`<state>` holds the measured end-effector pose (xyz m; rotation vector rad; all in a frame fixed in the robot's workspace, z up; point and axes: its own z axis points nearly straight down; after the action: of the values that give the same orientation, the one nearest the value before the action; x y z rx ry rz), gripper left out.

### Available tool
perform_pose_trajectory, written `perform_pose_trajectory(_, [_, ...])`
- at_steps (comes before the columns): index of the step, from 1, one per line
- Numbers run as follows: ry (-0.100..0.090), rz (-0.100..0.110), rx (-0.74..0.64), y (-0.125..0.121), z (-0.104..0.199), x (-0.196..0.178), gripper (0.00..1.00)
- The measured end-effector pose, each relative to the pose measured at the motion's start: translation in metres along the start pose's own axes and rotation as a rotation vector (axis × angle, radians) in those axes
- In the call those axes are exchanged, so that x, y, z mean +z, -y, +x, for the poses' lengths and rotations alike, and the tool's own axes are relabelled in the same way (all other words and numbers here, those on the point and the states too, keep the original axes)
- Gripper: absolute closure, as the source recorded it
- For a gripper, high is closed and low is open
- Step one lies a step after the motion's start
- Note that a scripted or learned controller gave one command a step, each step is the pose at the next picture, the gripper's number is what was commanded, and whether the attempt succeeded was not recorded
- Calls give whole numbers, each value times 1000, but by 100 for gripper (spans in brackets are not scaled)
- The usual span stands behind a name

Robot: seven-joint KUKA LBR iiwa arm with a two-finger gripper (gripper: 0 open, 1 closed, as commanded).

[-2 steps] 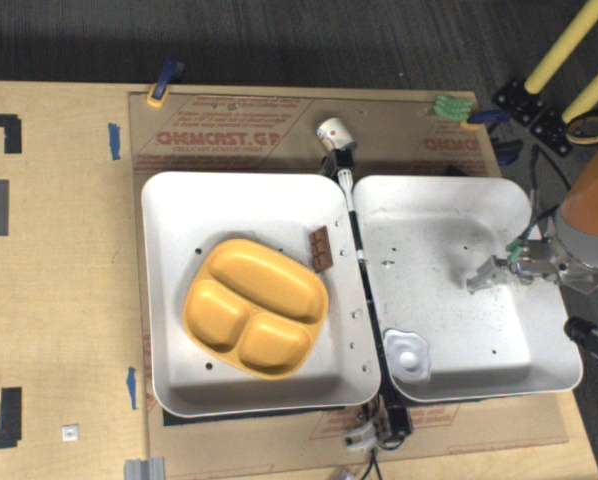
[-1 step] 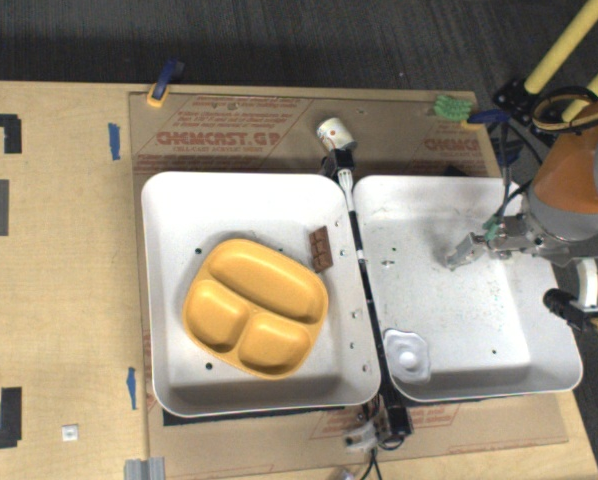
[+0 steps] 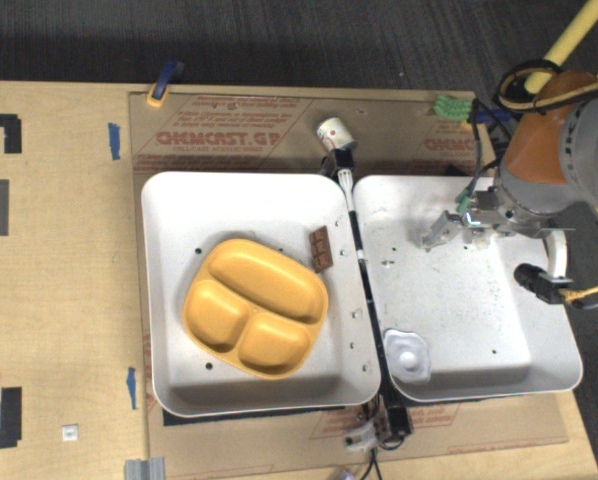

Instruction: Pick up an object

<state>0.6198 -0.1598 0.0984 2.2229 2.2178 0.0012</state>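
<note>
Bins side by side on the bench: the left bin (image 3: 169, 218) carries a yellow divided tray (image 3: 256, 306), upside down and tilted, with a small brown block (image 3: 320, 249) just beside its upper right edge. The right bin (image 3: 539, 363) has a clear plastic piece (image 3: 405, 352) tucked in its near left corner. Brown cardboard (image 3: 229, 133) lies beneath both, dark carpet (image 3: 279, 28) beyond. The gripper (image 3: 447, 230) hangs over the right bin's upper part, nothing between its fingers, their spread unclear. Tray and block sit well apart, across the divide.
</note>
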Motion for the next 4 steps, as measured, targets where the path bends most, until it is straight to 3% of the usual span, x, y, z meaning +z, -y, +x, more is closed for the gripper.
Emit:
perform_pose_trajectory(1, [-1, 1, -170, 48, 35, 13, 0])
perform_pose_trajectory(2, [-1, 1, -56, 118, 56, 13, 0])
perform_pose_trajectory(3, [-3, 0, -56, 118, 57, 3, 100])
perform_pose_trajectory(4, [-3, 0, -56, 118, 57, 3, 0])
